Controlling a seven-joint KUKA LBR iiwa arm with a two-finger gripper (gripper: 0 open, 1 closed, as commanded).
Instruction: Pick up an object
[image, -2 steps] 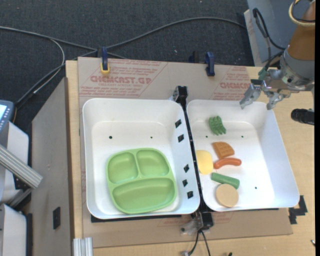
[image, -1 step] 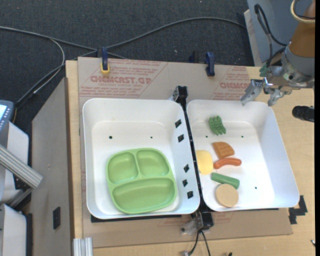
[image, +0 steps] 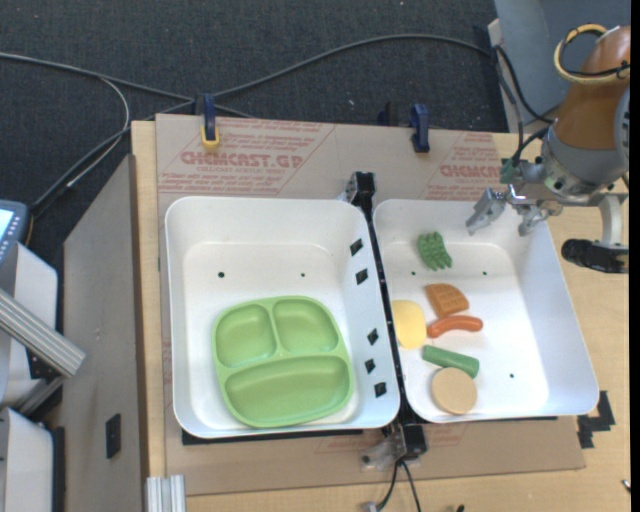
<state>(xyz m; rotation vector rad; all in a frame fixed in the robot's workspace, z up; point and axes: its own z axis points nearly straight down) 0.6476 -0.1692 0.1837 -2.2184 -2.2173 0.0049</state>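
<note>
Several toy foods lie in the right bin (image: 540, 300): a dark green leafy piece (image: 433, 250), an orange waffle-like piece (image: 446, 298), a red-orange sausage (image: 455, 325), a yellow round piece (image: 408, 323), a green pickle (image: 450, 359) and a tan disc (image: 454, 391). My gripper (image: 506, 216) hangs over the bin's far right corner, up and to the right of the leafy piece. Its fingers are spread open and hold nothing.
The left bin (image: 190, 300) holds a light green divided plate (image: 283, 358). A black divider with clips (image: 368, 290) runs between the bins. Blue and yellow clamps pin the cardboard at the back. The arm's grey and orange wrist (image: 590, 110) stands at the right.
</note>
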